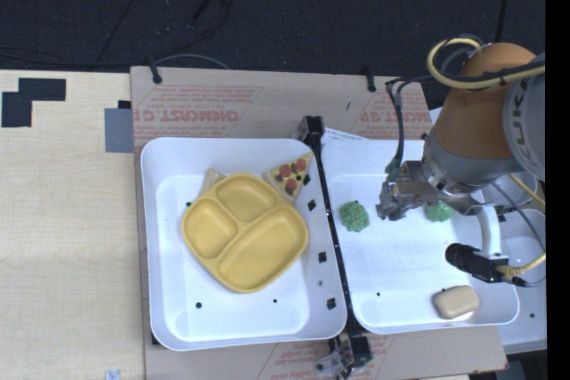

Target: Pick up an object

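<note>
Two shallow white plastic bins sit side by side on a cardboard sheet, split by a black divider (322, 218) down the middle of the frame. Left bin (169, 298): a yellow three-compartment plate (245, 231), smooth, rounded corners, sitting diagonally at centre; a flat pizza-slice toy (292, 174), triangular with red and dark toppings, is just off the plate's upper right edge, near the divider. Right bin (401, 298): a bumpy green broccoli-like piece (354, 215) left of centre, a smooth tan rounded block (457, 302), bread-like, at lower right, and a second green piece (437, 212) partly hidden under the arm. Gripper (392, 202) hangs over the right bin, just right of the broccoli piece, dark metal, nothing visibly between its fingers; open or closed — can't tell from this angle. Orange band (485, 107) above the wrist at upper right.
</note>
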You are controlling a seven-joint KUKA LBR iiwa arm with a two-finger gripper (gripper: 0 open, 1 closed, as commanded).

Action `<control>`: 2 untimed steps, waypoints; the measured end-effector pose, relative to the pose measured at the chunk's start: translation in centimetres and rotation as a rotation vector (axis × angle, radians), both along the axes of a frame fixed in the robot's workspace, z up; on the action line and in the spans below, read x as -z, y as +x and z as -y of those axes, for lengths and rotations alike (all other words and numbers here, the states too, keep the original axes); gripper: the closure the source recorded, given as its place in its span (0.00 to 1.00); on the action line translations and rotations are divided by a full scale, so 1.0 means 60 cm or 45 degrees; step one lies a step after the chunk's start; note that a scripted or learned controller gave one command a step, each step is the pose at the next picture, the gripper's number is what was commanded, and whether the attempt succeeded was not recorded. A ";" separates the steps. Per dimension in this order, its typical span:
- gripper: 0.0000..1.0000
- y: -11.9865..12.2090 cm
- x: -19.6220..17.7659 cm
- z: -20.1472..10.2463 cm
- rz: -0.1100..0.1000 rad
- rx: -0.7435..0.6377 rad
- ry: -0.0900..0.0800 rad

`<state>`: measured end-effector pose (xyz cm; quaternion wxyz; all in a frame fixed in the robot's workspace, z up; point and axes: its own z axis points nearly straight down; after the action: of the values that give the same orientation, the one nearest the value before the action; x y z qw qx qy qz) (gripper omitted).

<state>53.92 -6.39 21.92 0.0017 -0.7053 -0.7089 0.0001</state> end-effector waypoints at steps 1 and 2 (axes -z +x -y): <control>1.00 0.043 0.013 -0.087 0.000 0.000 0.000; 1.00 0.091 -0.001 -0.172 0.003 0.000 0.000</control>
<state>59.37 3.94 22.00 0.0009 -0.7052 -0.7090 -0.0005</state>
